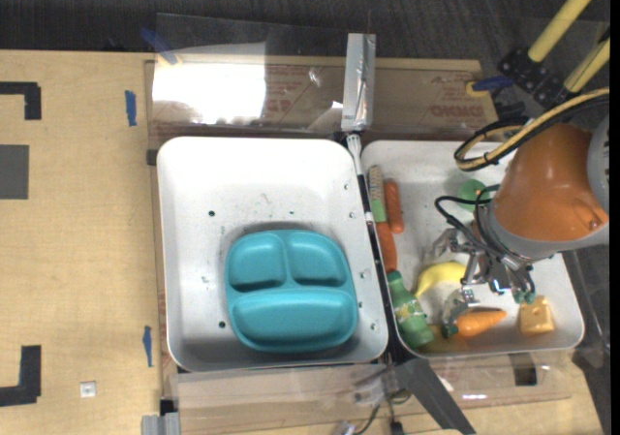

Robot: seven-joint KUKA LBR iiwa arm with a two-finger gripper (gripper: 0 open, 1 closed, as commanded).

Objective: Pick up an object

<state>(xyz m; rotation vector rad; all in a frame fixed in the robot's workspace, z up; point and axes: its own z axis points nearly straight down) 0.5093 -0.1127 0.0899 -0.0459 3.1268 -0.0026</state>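
Low at 5 o'clock of the right bin (pixel 426 157), the gripper (pixel 480 290) hangs over a carrot (pixel 480 323) and a banana (pixel 438 278), its grasp I cannot tell, nothing lifted yet.

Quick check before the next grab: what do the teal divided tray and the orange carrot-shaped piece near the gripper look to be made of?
Teal divided tray: looks like moulded plastic, smooth with a soft sheen, one even colour and rounded compartment edges. Carrot-shaped piece: probably toy plastic, judging by its uniform bright orange and smooth surface, though it is small here, so rubber or foam cannot be ruled out. It lies in the right bin just below the gripper.
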